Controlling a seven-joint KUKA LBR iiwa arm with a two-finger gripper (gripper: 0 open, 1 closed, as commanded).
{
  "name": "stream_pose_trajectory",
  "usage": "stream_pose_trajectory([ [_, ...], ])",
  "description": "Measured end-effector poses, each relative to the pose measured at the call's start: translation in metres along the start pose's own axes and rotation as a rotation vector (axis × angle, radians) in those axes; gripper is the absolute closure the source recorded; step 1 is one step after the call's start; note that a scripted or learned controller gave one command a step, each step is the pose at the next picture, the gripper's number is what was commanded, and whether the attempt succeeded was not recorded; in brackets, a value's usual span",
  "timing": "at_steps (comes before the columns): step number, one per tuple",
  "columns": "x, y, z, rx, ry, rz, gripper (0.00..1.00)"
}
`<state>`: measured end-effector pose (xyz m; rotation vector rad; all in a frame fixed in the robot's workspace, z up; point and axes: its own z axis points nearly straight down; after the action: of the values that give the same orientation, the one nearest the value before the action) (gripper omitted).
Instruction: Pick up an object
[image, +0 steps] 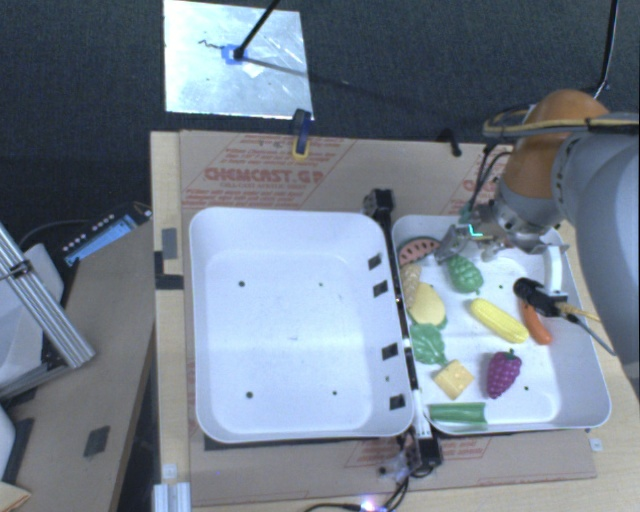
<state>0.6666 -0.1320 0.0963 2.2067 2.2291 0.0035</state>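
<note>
We see two shallow white plastic bins side by side on a brown cardboard sheet (260, 165) with red print. The left white bin (290, 330) has a smooth, matt floor with a few small dark dots and rounded corners.

The right white bin (565, 385) holds a group of small toy foods, all smooth and slightly shiny, like moulded plastic:

- Toward its back lies a green bumpy plastic toy (463, 273), shaped like a small bunch.
- At the back left corner there is a reddish round slice (415, 248).
- Along the left wall we find a pale yellow rounded toy fruit (428, 305).
- Just in front of that fruit is a dark green leafy toy (428, 343) with a wavy edge.
- In the middle lies a long yellow toy (498, 320), set at a slant.
- Just to the right of it is an orange carrot-shaped toy (539, 328).
- Nearer the front are a yellow wedge-shaped toy (453, 378) with flat faces and a purple toy grape bunch (503, 372) with a knobbly surface.
- A long green toy (458, 412) lies along the front wall.

The gripper (458, 246) of the grey arm is over the back part of the right bin, just behind the green bumpy plastic toy and very near it. We cannot tell if it touches the toy, nor if the gripper is spread or pressed together. We see no toy pinched in it; each one lies on the bin floor.
</note>
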Motion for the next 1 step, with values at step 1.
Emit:
stream_pose_trajectory([
  [1, 0.0313, 0.0016, 0.0084, 0.003, -0.001, 0.01, 0.0],
])
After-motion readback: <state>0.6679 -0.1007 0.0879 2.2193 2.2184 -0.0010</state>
